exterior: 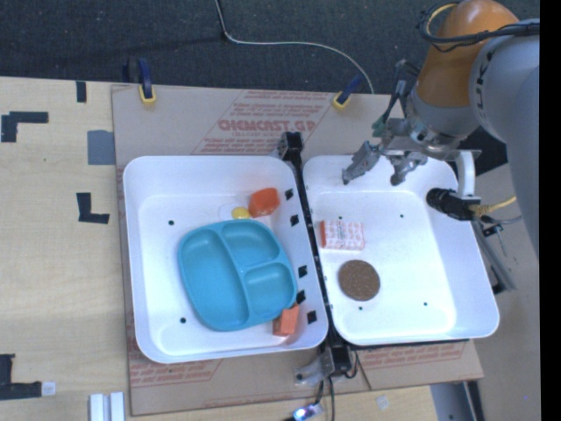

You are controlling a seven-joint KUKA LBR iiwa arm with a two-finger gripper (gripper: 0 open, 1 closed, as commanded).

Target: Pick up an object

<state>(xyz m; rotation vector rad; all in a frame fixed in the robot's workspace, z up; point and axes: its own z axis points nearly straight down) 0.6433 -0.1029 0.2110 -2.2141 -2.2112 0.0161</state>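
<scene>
- Two white bins side by side on a cardboard sheet; left bin (140, 235), right bin (456, 314). Divider clips run down the seam between them, prob. to keep the bins from sliding.
- Gripper (375, 168) hangs over the far edge of the right bin, fingers spread apart, nothing between them. We read this as a hover before a descent, not a grasp.
- Candidate objs in right bin: small red-and-white packet (341, 233) near the seam, and a brown round disc (359, 280) just below it. Both lie flat and apart from each other, so either leaves room for fingers.
- Left bin: blue divided plate (235, 273) takes up most of the floor, tilted diagonally. Orange block (264, 202) and a small yellow piece (239, 212) sit just beyond its far rim; another orange piece (285, 322) is wedged btwn plate and near wall.
- Our judgement: packet is nearest the gripper, so likeliest target. Disc looks thin; could slip.
</scene>
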